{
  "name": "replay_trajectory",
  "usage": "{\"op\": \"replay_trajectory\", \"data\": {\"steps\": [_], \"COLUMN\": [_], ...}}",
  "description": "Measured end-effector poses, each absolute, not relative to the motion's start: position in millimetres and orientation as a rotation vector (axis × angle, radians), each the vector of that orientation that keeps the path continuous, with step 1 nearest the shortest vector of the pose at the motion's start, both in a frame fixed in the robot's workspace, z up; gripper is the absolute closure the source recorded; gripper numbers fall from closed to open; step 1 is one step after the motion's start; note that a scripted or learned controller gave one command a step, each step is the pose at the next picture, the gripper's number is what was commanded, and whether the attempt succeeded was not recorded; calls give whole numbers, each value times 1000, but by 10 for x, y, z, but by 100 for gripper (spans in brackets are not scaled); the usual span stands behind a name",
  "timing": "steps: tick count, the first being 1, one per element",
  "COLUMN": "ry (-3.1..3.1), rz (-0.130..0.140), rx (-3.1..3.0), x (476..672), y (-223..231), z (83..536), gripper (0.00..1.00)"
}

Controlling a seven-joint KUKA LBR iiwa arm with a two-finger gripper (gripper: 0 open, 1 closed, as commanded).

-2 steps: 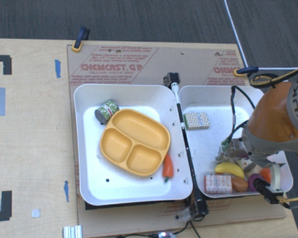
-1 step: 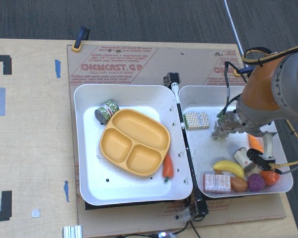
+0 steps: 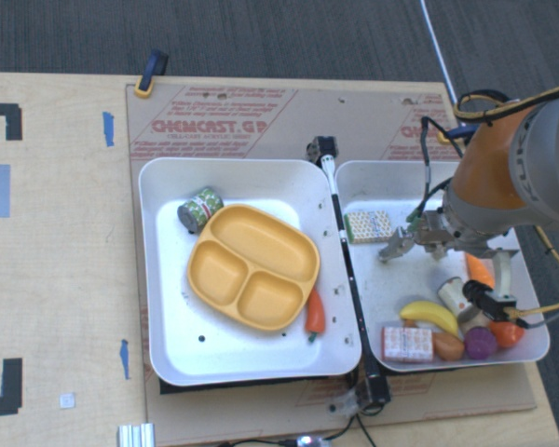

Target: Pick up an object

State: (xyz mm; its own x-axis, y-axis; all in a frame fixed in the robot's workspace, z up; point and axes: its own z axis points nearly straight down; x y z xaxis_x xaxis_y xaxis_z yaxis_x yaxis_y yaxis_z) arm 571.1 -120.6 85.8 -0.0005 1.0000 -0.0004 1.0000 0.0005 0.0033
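Claw (image 3: pixel 400 246) is positioned over the upper-middle floor of the right bin (image 3: pixel 537 350), at the end of the grey arm (image 3: pixel 526 170) entering from the right. Whether it is released or clenched cannot be told from this angle.

Right bin contents:
- a small green-and-white patterned box (image 3: pixel 368 224) lies just left of the claw, near the wall shared with the left bin
- an orange carrot piece (image 3: pixel 480 270) lies right of the claw, partly under the wrist
- a white cylinder (image 3: pixel 453 295) lies below the carrot piece
- a banana (image 3: pixel 429 314) lies just beside the white cylinder, curved side up
- along the near wall, from left to right: a pink-and-white box (image 3: pixel 407 343), an orange-brown rounded item (image 3: pixel 449 347), a purple rounded item (image 3: pixel 481 343) and a red-orange item (image 3: pixel 509 334), packed close together

Left bin (image 3: pixel 158 277) contents:
- a yellow three-compartment plate (image 3: pixel 254 266) sits at the centre
- a green can (image 3: pixel 200 209) lies on its side, touching the plate's upper-left rim
- a carrot (image 3: pixel 315 313) lies at the plate's lower-right edge

Both bins rest side by side on a board on the desk (image 3: pixel 56 277)
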Motion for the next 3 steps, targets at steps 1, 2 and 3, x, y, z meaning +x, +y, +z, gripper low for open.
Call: {"op": "replay_trajectory", "data": {"steps": [1,2,3], "ry": [2221,2215,2223], "rz": [2,7,3], "rx": [2222,2218,2219], "x": [4819,4842,4803], "y": [-1124,-1129,-402], "z": [858,966,1849], "gripper": [0,100,100]}}
